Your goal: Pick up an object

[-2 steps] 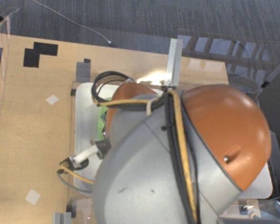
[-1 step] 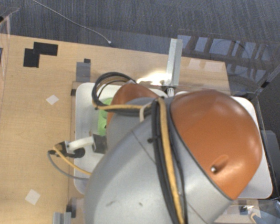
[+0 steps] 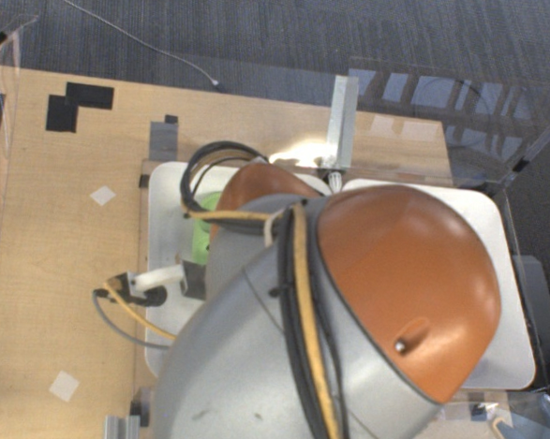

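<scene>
From my overhead feed the arm (image 3: 342, 341) takes up most of the frame: grey housing in the near centre, a large orange dome on the right, a smaller orange section behind it toward the left bin. Black and yellow cables (image 3: 298, 291) run along the grey body, and a black cable loop (image 3: 218, 158) arcs above the far edge of the left bin.

The gripper itself is hidden under the arm's bulk; I cannot tell its state or whether it has anything.

Left bin (image 3: 163, 215): only its left wall and far-left corner are visible. A bright green object (image 3: 202, 232) sits inside it, just at the edge of the arm's housing, partly covered. I cannot tell its shape or whether anything touches it.

Right bin (image 3: 508, 305): its far rim and right side show beyond the orange dome.

A white fitting with a dark tip (image 3: 148, 285) and yellow wires juts leftward from the arm, over the left bin's edge and the wooden bench (image 3: 57, 246). Black tape marks (image 3: 76, 104) lie on the bench at far left.
</scene>
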`<state>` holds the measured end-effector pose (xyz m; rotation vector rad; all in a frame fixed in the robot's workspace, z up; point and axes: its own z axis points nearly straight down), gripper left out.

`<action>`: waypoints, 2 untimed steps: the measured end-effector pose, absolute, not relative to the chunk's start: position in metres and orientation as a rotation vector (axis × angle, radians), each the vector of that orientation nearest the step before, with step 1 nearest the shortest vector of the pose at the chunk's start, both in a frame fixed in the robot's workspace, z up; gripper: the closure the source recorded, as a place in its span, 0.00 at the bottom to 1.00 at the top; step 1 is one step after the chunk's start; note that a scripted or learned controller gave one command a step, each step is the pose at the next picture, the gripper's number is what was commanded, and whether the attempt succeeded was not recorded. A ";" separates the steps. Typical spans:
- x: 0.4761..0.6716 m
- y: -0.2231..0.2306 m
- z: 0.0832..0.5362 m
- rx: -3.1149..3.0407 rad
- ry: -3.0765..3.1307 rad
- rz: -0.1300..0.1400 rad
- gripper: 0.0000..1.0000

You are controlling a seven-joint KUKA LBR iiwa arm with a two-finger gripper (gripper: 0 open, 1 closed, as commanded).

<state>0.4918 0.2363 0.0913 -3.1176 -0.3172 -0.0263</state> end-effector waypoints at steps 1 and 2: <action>0.492 0.236 0.091 -3.117 -0.316 -0.026 1.00; 0.492 0.236 0.091 -3.117 -0.316 -0.025 1.00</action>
